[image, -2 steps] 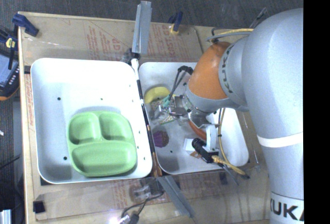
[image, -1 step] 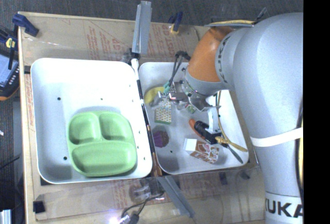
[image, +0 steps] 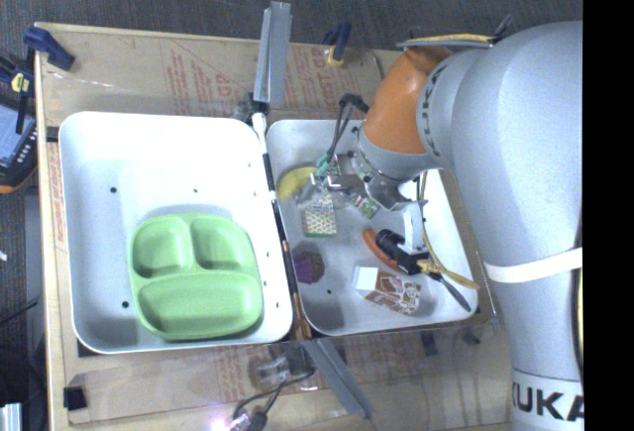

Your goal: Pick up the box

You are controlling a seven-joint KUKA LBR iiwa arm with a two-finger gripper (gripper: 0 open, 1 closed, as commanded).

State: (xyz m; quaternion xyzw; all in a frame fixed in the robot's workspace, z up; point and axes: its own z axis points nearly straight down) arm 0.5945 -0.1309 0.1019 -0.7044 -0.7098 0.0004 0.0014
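Lying flat in the right bin near its front wall, the box is seen well apart from the tool, which hangs over the bin's rear half. Tool state cannot be told. "KUKA" is read on the arm.

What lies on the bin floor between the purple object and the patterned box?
A small white block, seen in the camera view, sits between the purple object and the box, against the box's left end.

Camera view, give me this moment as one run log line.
arm over right bin | gripper low near bin's far left | box flat on bin floor, near side, apart from gripper | green tray in left bin
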